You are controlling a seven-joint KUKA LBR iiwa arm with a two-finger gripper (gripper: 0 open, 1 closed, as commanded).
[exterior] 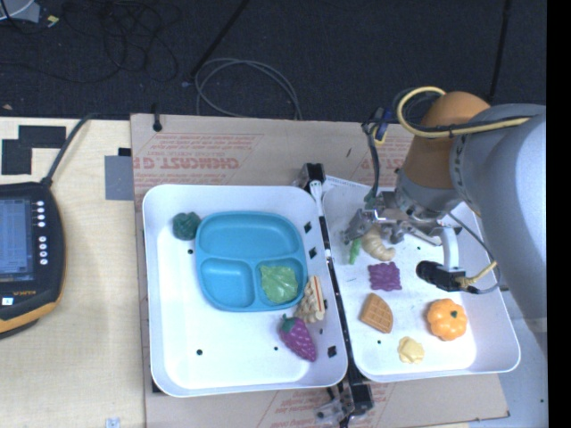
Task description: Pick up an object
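Observation:
My gripper hangs low over the back left part of the right bin. A beige croissant-like piece lies directly under it, either touching it or a hair apart. A thin green piece lies just left of it, by the divider. In front of the gripper are a purple piece, an orange waffle wedge, an orange pumpkin and a small yellow piece.
The left bin holds a blue divided plate with a green leaf in one compartment. Around the plate lie a dark green piece, a tan waffle strip and purple grapes. A teach pendant lies at the far left.

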